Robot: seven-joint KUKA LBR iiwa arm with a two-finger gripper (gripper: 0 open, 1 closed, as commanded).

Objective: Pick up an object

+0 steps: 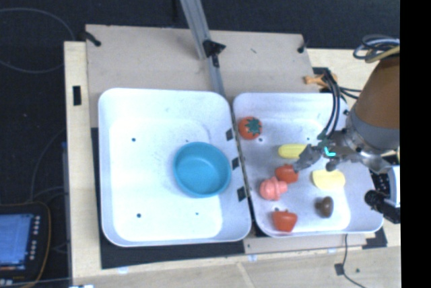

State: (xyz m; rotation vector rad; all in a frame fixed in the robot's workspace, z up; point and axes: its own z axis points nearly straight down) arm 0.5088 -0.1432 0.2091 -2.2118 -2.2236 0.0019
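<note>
Gripper (308, 157) hangs low over the right bin (269, 108), at the middle right of the frame, its dark tip between a yellow oblong piece (291, 151) and a small red toy (286, 174). Whether it is clenched or released we cannot tell — the tip is too small and dark.

We judge the pick as not yet done: every toy seems to lie on the bin floor, and nothing shows as lifted. The reach looks made; closing on a piece and raising it are left.

All candidates sit in the right bin. A red tomato-like ball with a green top (250, 127) lies near the upper left corner, a pale pink lump (272, 189) touches the small red toy, a flat pale yellow piece (328, 179) lies just right of them, a dark brown nugget (324, 206) and a red strawberry-like shape (284, 219) sit along the lower edge. They look like smooth, rounded plastic — likely slippery.

In the left bin (135, 112) rests a glossy blue bowl (201, 169), round and shallow.
</note>
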